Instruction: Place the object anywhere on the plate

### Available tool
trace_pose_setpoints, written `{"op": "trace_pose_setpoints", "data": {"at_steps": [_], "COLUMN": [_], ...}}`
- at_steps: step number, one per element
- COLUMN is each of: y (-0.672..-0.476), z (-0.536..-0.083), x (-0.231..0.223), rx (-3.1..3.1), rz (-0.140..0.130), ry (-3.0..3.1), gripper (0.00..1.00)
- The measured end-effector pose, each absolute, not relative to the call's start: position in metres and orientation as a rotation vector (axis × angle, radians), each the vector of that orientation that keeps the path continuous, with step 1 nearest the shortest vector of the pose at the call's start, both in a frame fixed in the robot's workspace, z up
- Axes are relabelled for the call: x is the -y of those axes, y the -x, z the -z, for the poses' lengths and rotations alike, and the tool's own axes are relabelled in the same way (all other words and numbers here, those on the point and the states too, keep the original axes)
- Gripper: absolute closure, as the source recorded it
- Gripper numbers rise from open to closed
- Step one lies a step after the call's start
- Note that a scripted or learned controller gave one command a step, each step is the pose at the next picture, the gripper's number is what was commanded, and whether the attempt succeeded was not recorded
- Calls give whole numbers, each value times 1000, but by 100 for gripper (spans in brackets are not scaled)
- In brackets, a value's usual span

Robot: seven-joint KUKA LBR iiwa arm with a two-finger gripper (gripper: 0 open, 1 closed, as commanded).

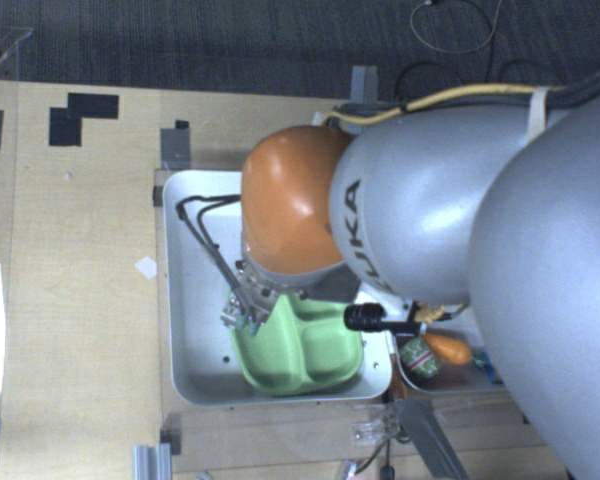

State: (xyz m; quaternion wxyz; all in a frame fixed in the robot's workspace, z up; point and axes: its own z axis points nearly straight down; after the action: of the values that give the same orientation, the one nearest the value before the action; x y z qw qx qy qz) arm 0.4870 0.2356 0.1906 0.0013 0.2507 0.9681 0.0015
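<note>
Bench edge: pale wood of the bench (pixel 70 298) is seen nearest the camera, below and to the left of the pincer, with small metal brackets at the bin's corners.
Bin: a shallow white bin (pixel 190 368) is seen around the pincer, its bare floor spreading to the pincer's left.
Plate: a light green divided plate (pixel 305 353) lies in the bin's near part, directly beneath and to the right of the pincer; its compartments are partly covered by the arm.
Second bin: to the right of the pincer, past the wall between the bins, an orange carrot-like object (pixel 448 348) and a small dark green item (pixel 420 360) are seen, well apart from the plate and mostly hidden by the arm.
Object for the task: which item is meant cannot be told; nothing is seen lying on the visible part of the plate.
Pincer: the pincer (pixel 242 315) is lowered at the plate's left rim; whether its fingers are apart or together cannot be told, and nothing is seen held.
Cable: a dark cable (pixel 205 233) is looped from the wrist across the bin floor, just beyond the pincer.
Arm: the orange band (pixel 290 203) and the grey arm (pixel 440 218) are seen above and right of the pincer.
Far side: black markings (pixel 80 118) lie on the bench beyond the bin, then dark carpet (pixel 230 18) with a cable loop.
</note>
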Motion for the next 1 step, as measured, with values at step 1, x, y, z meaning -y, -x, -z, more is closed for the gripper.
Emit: {"op": "trace_pose_setpoints", "data": {"at_steps": [1], "y": [-488], "z": [-195], "x": [-236], "rx": [-3130], "rz": [-7], "ry": [-191], "gripper": [100]}}
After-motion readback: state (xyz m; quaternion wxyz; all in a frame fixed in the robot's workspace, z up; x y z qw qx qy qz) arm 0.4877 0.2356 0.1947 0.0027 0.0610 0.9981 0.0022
